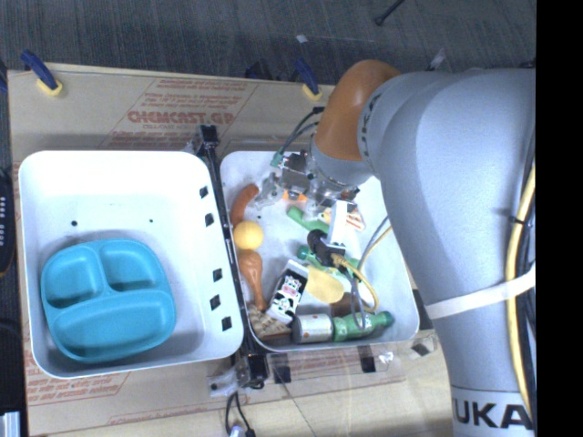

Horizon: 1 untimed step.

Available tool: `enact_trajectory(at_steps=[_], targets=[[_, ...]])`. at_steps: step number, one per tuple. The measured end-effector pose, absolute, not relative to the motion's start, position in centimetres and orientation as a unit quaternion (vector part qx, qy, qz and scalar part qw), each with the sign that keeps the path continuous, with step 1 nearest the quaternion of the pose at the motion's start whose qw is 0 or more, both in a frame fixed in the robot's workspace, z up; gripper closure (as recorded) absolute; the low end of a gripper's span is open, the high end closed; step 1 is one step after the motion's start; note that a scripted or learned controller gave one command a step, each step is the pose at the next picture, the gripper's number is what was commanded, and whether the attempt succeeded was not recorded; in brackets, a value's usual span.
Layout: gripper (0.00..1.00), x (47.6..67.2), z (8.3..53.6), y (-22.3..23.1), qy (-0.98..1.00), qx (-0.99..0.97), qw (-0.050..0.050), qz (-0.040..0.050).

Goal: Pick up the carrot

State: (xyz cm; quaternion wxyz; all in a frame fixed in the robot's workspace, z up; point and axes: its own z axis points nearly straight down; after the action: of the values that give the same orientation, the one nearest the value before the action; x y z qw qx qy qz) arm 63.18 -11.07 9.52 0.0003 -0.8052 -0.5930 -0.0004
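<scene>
Carrot [242, 202], just one, lay at the right bin's [393, 271] left wall above one lemon [248, 236], while my gripper [296, 182] hovered just beside it, grip unreadable, and one blue tray [107, 297] sat in the left bin [109, 176].

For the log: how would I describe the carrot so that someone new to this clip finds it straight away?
Take the right bin, the crowded one under the grey arm. Along its left wall, near the far end, lies the carrot, a slim orange piece just above a round yellow fruit. Its tapered shape and deeper orange set it apart from that fruit and from the tan, pear-shaped piece lower down.
</scene>
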Motion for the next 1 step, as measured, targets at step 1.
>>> enact_trajectory(at_steps=[1], targets=[[1.0, 63.16, 10.46, -10.98, -0.596, -0.803, 0.003, 0.0019]])
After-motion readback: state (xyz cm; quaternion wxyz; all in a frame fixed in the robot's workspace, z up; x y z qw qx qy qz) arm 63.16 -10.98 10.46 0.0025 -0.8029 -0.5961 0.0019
